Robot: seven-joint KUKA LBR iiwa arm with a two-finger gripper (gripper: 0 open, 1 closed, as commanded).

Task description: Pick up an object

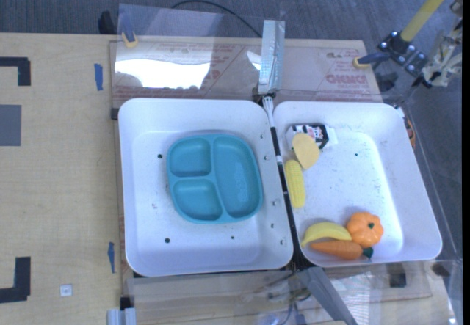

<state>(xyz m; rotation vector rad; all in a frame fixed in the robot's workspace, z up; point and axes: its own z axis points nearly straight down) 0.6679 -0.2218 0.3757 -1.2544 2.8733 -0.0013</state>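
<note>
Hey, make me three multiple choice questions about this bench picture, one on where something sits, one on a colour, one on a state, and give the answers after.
1. Where does the divided plate lie?
A. In the left bin
B. In the right bin
C. On the wooden bench outside both bins

2. What colour is the divided plate?
A. Red
B. Teal blue
C. Black

3. How does the corn cob lie?
A. Standing upright in the middle of the right bin
B. Stacked on top of the pumpkin
C. Flat on the floor of the right bin, along its left wall

Answers:
1. A, the plate rests on the floor of the left bin.
2. B, its three compartments are all teal blue.
3. C, the cob lies lengthwise beside the left wall of the right bin, apart from the pumpkin near the front.
</note>
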